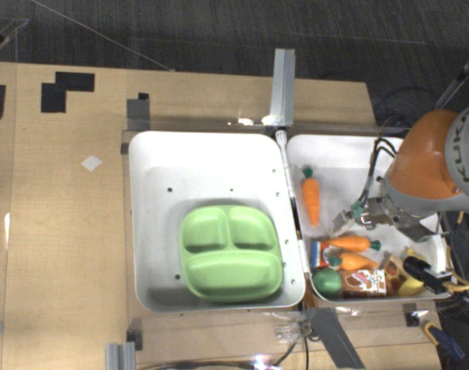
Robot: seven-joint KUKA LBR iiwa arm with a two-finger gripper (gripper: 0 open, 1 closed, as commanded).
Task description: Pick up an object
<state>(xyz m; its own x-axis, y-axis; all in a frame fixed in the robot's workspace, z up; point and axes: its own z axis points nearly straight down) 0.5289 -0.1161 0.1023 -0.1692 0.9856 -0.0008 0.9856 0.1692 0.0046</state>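
Camera view: gripper low over the crowded right bin

The arm (429,164), its orange band showing, reaches in from the right, and the gripper (356,216) hangs over the middle of the right bin (335,149). Whether it is spread or closed cannot be told from this angle, and nothing can be seen held in it.

The things to pick from all lie in that bin. A lone carrot (311,199) lies lengthwise near the bin's left wall, leaf end towards the far side, apart from the gripper. Just below the gripper in the frame lie two more carrots, the upper carrot (349,243) and the lower carrot (356,262), side by side. At the near edge sit a green ball (325,282) and, beside it, a small printed carton (367,281).

The left bin (165,168) holds a green divided plate (231,253), lying flat towards its near side.
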